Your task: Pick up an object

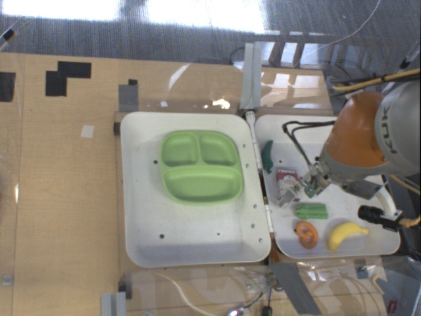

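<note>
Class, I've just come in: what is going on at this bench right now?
A grey and orange robot arm reaches into the right bin, its gripper down beside a small pink packet. A green block, an orange ring, a banana and a dark green piece lie nearby. The left bin holds a green divided tray.

You have two bins side by side on the desk [59, 196]: a divided plate [200, 166] in the left bin [141, 242]; a banana [346, 234] and ring [306, 233] in the right bin's [388, 245] near end.

Arm [388, 133] cut off at right edge; fingers [304, 189] blurred
</note>
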`<move>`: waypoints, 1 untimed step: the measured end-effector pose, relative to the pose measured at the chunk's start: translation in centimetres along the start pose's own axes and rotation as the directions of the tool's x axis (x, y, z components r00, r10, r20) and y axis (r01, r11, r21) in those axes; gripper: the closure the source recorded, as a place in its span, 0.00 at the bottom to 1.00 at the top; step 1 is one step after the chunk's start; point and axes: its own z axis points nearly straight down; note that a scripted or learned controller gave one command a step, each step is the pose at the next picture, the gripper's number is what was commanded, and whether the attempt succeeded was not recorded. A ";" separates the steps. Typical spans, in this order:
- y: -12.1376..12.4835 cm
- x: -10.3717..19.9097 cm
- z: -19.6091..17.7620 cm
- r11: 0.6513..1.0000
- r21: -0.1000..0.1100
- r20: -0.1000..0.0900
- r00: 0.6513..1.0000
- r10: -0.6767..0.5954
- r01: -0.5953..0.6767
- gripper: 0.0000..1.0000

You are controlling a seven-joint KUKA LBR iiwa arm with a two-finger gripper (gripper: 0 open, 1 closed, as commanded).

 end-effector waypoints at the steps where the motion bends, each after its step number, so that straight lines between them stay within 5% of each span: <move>1: 5.0 -3.2 0.1 0.917 -0.002 0.002 0.917 -0.399 0.399 0.00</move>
